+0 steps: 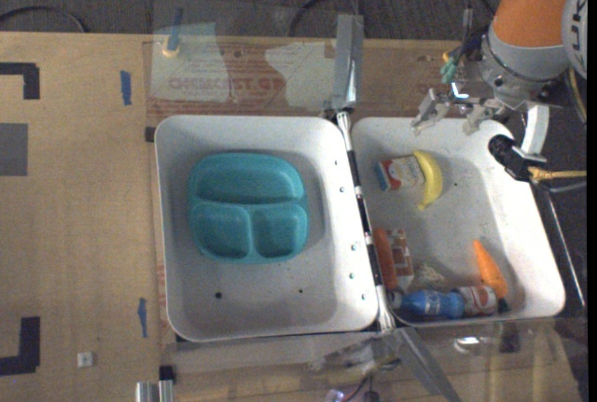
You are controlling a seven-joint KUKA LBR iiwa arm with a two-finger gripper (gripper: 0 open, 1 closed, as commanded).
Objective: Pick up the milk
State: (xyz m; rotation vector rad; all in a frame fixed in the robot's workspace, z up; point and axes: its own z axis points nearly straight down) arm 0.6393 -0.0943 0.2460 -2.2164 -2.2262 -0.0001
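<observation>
Hovering over the far rim of the right bin [550, 298], my pincer [454, 111] hangs with its fingers spread apart and nothing between them. The milk [401, 173], a small carton with a red and white face, lies on its side on the bin floor, nearer the camera than my pincer and a little toward the left bin [177, 298]; pincer and carton are apart, not touching. A banana [429, 178] lies just beside the carton on its right side, touching it or nearly so.

My arm [541, 13] enters from the upper right corner of the view, its orange band above the wrist, the grey wrist sloping down and leftward to the pincer.

Along the near wall of the right bin lie a blue bottle [432, 304], a carrot [490, 268] and a reddish packet [395, 256] close to the divider between the bins. The bin floor between these and the milk is bare white. The left bin carries a teal divided plate [247, 204] near its middle. Both bins rest on the wooden tabletop [75, 204], which bears blue tape marks and black corner marks at its left.
</observation>
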